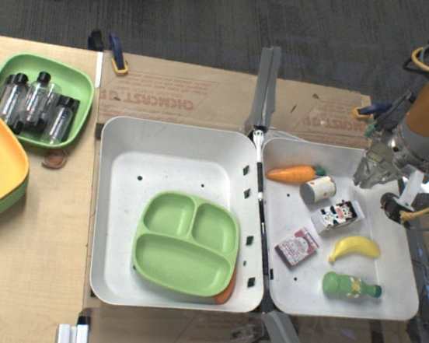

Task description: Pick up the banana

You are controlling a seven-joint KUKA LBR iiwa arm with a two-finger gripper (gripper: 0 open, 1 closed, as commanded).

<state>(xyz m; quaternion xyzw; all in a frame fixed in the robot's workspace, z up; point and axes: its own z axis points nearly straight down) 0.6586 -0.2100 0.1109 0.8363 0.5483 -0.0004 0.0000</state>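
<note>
Banana [355, 249] lying loose on the floor of the right bin [408, 310], just above the green bottle [350, 287], right of the pink card box [297, 247], below the playing-card pack [339, 215]. Not yet being lifted or touched. Tool [371, 173] hanging well apart from banana, up and slightly right near the bin's far rim, beyond the white cup [318, 189] and carrot [293, 173]; opening impossible to judge, nothing visibly gripped. Whole job remaining: approaching, closing, raising.
</note>
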